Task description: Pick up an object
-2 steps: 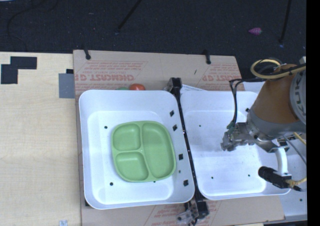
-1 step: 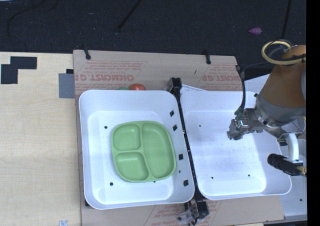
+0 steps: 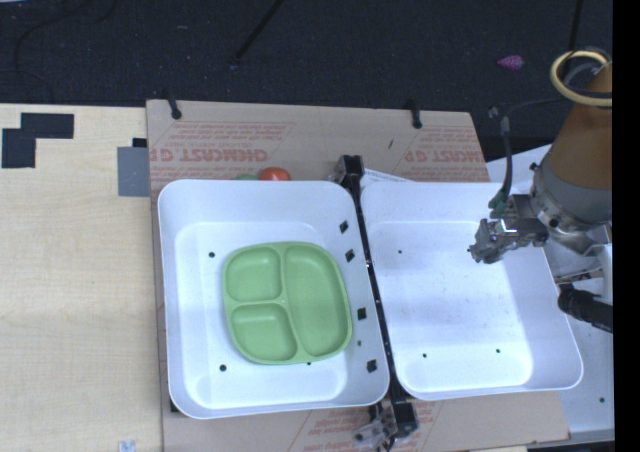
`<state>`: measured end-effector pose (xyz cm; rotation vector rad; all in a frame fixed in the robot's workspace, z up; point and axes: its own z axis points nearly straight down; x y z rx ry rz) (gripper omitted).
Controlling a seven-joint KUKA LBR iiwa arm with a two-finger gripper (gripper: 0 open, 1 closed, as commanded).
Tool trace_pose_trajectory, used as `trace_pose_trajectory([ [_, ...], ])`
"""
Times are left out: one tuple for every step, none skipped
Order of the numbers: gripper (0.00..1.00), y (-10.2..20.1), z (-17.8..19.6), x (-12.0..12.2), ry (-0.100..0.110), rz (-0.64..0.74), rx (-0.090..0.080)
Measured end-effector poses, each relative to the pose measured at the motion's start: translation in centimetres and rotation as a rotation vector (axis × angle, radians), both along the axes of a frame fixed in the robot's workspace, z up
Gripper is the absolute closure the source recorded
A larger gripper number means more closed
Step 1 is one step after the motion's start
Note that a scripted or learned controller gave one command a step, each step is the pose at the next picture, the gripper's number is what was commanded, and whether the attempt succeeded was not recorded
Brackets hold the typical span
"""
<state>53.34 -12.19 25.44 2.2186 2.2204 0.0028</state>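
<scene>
— Dark floor with loose cables fills the top; below it, what sits on the bench?

— Taking the plate as the mark: far left of it lies pale wood with black and grey patches. Under and around the plate is the left bin, and the plate rests on that bin's floor, about in the middle, flat, green, with three compartments.

— Anything behind the plate?

— Yes, a small red thing lies just beyond the bin's far rim, on the cardboard, with a bit of green beside it. I cannot tell what either is.

— And to the right of the plate?

— A black divider runs between the bins, touching both rims. Past it is the right bin. Further right still, well apart from the plate, the gripper hangs over that bin's right part, near its far right corner.

— Is it clenched or released?

— I cannot tell; it is small and dark. Nothing shows in it. The arm rises behind it, at the right edge.
</scene>
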Motion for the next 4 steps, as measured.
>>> trace_pose_trajectory([
  [1.00, 4.9, 0.2, 0.7, 0.005, 0.002, 0.002],
  [1.00, 10.5, 0.0, 1.3, 0.006, 0.004, 0.002],
  [1.00, 16.8, -0.9, 0.7, 0.008, 0.005, 0.003],
  [1.00, 21.6, -2.6, 0.1, 0.010, 0.003, 0.001],
])
